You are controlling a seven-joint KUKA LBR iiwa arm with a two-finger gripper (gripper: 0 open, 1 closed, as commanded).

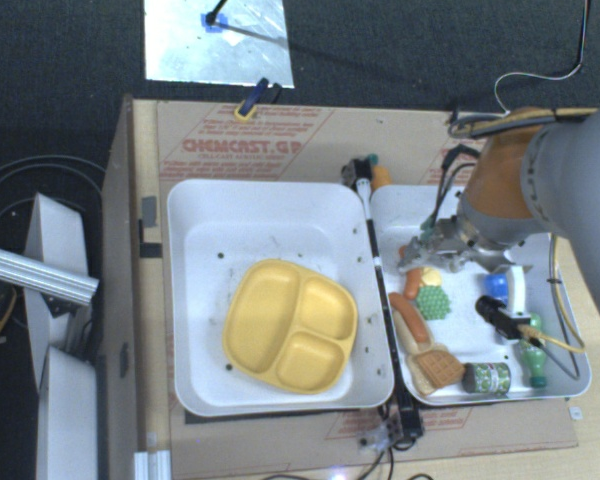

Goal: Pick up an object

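- Nearest the camera, at the near edge of the right bin (462, 330), a green can (487, 378) is seen lying on its side.
- Just beside the can, on its left, a tan square cracker (439, 368) is laid flat in the bin's near left corner.
- To the right of the can, a small green bottle (535, 364) is placed close to the bin's right wall.
- An orange-brown sausage (408, 318) is stretched along the left wall of the right bin, its near end touching the cracker.
- A green bumpy item (434, 303) is found just right of the sausage. A small yellow ball (431, 278) sits just beyond it, and an orange piece (412, 284) lies to the ball's left.
- A blue item (496, 288) is set toward the right side of the same bin, apart from that cluster.
- The gripper (432, 253) is held low over the far left part of the right bin, directly beyond the yellow ball and orange piece. Whether it is open or closed cannot be told, nor whether anything is gripped.
- The grey arm (570, 183), with its orange band, is extended in from the right above the bin's far side.
- The left bin (195, 228) is occupied by 1 yellow plate (290, 325) with 3 compartments, tilted slightly and placed toward the near right.
- Both bins are supported on a cardboard sheet (240, 133) printed with red lettering.
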